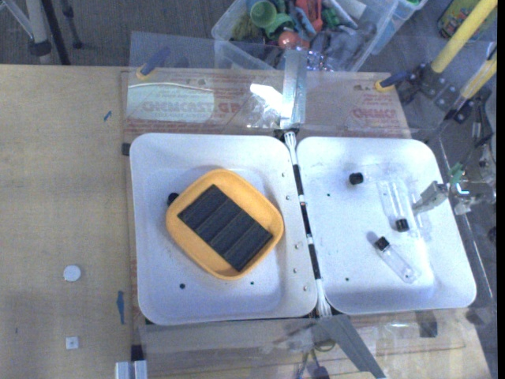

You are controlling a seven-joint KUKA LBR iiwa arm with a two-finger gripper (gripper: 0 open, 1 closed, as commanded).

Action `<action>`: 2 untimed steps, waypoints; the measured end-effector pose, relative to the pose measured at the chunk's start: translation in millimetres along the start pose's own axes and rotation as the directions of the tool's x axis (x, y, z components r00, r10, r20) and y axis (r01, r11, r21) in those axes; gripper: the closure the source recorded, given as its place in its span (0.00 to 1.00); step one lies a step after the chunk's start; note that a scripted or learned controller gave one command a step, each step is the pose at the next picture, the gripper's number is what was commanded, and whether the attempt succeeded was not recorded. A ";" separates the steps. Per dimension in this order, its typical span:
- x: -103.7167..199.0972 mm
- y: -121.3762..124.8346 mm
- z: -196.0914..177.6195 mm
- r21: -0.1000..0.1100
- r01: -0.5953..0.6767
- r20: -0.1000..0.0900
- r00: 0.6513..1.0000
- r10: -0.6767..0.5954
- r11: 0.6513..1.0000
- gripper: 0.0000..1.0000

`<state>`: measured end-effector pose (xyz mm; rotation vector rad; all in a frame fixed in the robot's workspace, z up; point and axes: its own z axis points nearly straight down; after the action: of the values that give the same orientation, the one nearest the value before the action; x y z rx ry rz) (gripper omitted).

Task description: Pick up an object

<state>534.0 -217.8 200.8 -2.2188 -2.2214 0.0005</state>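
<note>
Because the clear tubes [393,200] in the right bin [347,290] are slim and nearly see-through, a grasp could be missed or a tube knocked aside. The yellow pad [225,223] in the left bin [150,290] may be judged too broad. What may be the claw [432,197] is cut off at the right rim of the right bin, and whether it is apart or together cannot be told.

Two bins sit side by side on the counter [55,172], touching along their inner edges. In the left bin [150,290] a tray [225,223] lies tilted near the centre. In the right bin [450,287] a small knob [356,178] sits toward 11 o'clock; two tubes [394,257] lie near the centre and toward 5 o'clock. At 12 o'clock, behind both bins, stands a tub of toys [316,10].
</note>
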 end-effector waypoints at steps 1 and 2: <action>4.0 28.3 107.1 -0.003 0.121 -0.012 0.993 -0.121 0.993 0.00; 44.9 45.9 113.3 -0.004 0.171 0.000 0.985 -0.171 0.985 0.00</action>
<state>579.7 -172.7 87.5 -2.0221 -2.4054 -0.0045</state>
